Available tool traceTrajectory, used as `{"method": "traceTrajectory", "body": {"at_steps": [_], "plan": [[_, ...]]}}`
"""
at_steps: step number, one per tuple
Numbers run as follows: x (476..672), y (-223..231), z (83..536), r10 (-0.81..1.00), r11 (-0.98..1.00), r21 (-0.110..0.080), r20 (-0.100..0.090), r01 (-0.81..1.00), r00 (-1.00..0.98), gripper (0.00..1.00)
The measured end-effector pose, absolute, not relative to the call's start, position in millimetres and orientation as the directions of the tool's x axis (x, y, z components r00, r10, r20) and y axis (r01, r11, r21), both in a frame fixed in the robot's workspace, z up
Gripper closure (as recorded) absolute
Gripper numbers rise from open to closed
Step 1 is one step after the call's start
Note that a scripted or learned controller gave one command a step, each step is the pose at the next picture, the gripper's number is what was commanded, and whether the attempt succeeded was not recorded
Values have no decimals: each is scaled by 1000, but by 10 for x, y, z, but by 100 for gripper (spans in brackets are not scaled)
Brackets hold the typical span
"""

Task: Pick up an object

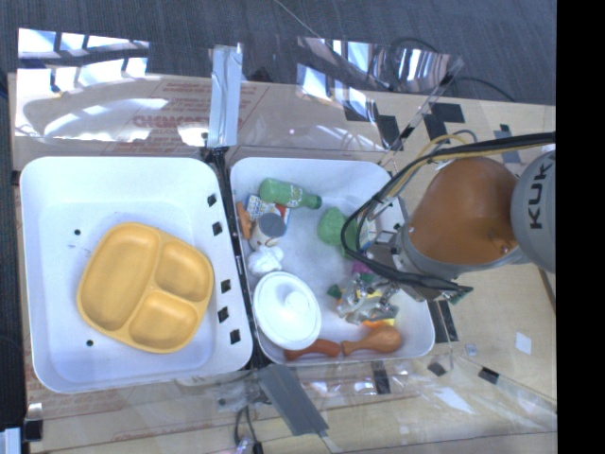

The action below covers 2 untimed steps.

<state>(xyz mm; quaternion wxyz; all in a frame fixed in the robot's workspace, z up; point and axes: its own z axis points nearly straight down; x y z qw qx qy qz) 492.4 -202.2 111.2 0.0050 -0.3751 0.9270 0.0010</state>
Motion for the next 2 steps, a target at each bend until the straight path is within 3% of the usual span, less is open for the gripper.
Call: {"method": "traceTrajectory", "body": {"at_steps": [1,2], "plan": [[4836,-1253,1535,-483,876,4,2,-483,-876,100],[5174,-1191,2768,-535,845,-6,-5,-535,-845,100]]}}
